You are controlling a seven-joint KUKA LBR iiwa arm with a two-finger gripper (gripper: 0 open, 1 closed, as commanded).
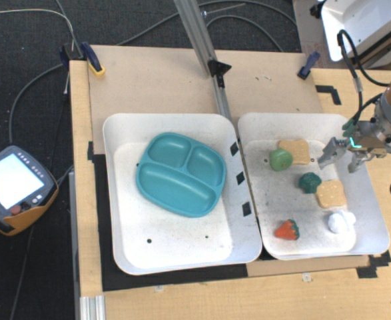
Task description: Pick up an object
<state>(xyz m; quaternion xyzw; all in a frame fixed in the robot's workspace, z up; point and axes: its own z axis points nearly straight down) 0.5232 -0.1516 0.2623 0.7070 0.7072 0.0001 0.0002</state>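
Your end effector hangs over the right bin, near its upper right part, with both fingers spread apart and nothing between them. Taking the right bin as your landmark: inside it, toward its upper middle, a green ball sits touching a tan block. Nearer the bin's centre lies a dark teal piece, and just below it, touching or almost so, a second tan block. Toward the bin's lower edge you have a red and orange strawberry-like piece and, to its right, a small white object. The end effector is above and to the right of the teal piece, apart from all of them. The items cluster down the bin's middle, so bare floor shows along its left wall and its right wall. Left of this bin, sharing a border, the left bin carries a teal divided plate. Above both bins the tan worktop lies open, crossed by a slanting metal pole.
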